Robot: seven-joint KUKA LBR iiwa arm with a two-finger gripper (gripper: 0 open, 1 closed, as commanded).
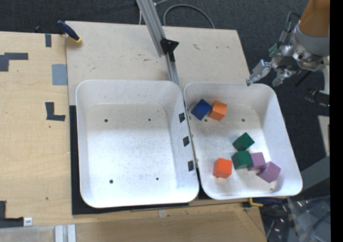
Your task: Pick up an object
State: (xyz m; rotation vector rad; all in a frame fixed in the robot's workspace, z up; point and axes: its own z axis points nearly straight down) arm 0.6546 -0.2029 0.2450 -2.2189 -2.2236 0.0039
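Seven matte cubes [244,141] | glossy white bin [284,128] — pincer [265,73] spread, empty

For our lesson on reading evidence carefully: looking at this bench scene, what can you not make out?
- Camera view: the pincer above the right white bin's far rim is small and blurred; its opening is unreadable.
- The grey arm with orange band is cut off by the top edge.
- The lower green cube partly hides a purple cube; their contact is unclear.
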